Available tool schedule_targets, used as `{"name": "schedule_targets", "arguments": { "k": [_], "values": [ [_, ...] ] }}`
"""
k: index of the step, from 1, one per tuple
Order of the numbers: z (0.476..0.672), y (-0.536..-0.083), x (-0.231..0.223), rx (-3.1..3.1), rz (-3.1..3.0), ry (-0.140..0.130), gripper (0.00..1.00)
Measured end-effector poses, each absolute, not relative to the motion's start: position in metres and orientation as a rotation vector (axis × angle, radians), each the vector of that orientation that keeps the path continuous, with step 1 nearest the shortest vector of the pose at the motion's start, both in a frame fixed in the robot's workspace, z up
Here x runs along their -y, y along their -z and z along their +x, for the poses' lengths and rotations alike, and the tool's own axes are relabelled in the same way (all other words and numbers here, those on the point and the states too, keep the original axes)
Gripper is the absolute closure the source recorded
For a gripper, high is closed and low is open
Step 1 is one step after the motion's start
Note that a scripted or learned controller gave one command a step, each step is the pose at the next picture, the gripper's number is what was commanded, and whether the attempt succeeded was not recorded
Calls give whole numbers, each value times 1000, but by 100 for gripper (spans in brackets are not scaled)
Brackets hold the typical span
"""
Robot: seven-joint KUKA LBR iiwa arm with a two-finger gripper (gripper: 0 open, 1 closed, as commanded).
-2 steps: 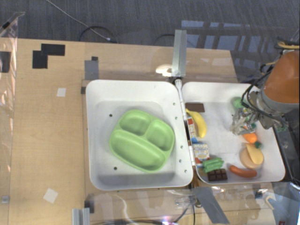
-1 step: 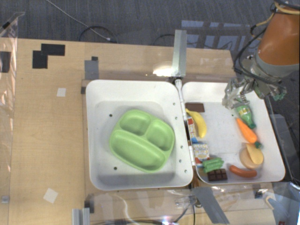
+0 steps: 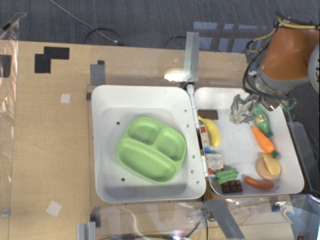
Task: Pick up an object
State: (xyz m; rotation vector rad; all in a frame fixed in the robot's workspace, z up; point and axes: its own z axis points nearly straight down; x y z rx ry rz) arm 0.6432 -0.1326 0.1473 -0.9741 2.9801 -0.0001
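My gripper (image 3: 243, 112) hangs over the upper part of the right bin (image 3: 235, 139), just left of a green bottle-shaped toy (image 3: 263, 119). Below that toy lies an orange carrot (image 3: 263, 139). A yellow banana (image 3: 212, 130) lies along the bin's left side, with a brown block (image 3: 208, 115) above it. Near the bin's front are a small carton (image 3: 214, 160), a green toy (image 3: 226, 174), a chocolate bar (image 3: 231, 186), a red sausage (image 3: 259, 183) and a tan pear-shaped piece (image 3: 269, 166). Nothing shows between the metal fingers.
The left bin (image 3: 105, 109) holds a green divided plate (image 3: 152, 148). A metal divider (image 3: 198, 134) separates the two bins. The arm's orange band (image 3: 287, 51) and cables hang over the right bin's far corner. Bare wooden bench (image 3: 45, 149) lies to the left.
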Motion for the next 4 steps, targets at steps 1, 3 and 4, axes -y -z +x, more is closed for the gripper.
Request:
{"name": "schedule_targets", "arguments": {
  "k": [1, 3, 4],
  "values": [
    [658, -137, 162, -2758, -1485, 6, 100],
    [647, -253, 112, -2029, -2385, 12, 100],
    [664, -266, 5, -2043, -2373, 3, 100]
  ]
}}
